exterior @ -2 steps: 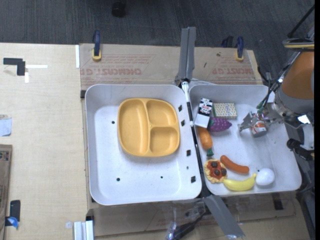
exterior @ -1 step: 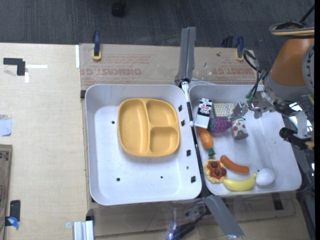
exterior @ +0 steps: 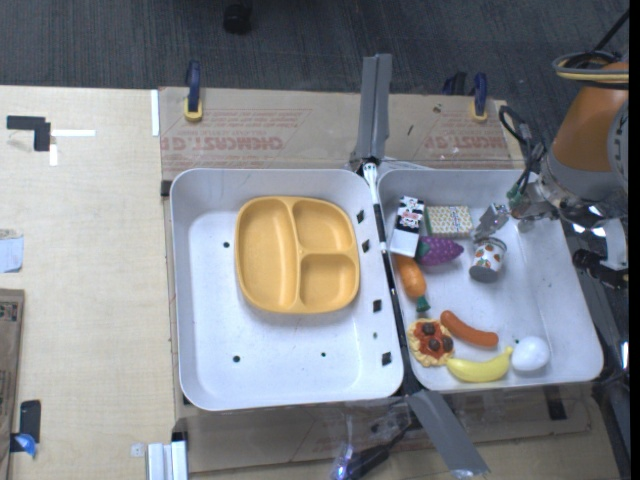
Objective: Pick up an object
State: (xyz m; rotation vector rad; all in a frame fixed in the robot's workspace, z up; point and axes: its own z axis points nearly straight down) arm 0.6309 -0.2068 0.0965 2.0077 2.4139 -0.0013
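Yellow divided plate [exterior: 297,253] sits in the left bin [exterior: 200,298], centre frame. Right bin [exterior: 560,308] holds toy food: carrot [exterior: 411,277], sausage [exterior: 469,330], banana [exterior: 479,367], egg [exterior: 530,353], purple grapes [exterior: 439,251], pizza slice [exterior: 431,340]. Gripper [exterior: 493,222] hangs at that bin's upper part, just above a small cup [exterior: 487,261]; open or closed, I cannot tell.

Left bin [exterior: 200,298]: divided plate [exterior: 297,254] lies in its rear half. Right bin [exterior: 560,308]: carton [exterior: 407,227] at rear left, sponge [exterior: 449,218] beside it, grapes [exterior: 438,251] in front. Carrot [exterior: 411,277] by left wall. Front edge: pizza slice [exterior: 431,341], banana [exterior: 479,368], egg [exterior: 529,353]; sausage [exterior: 469,329] behind banana.
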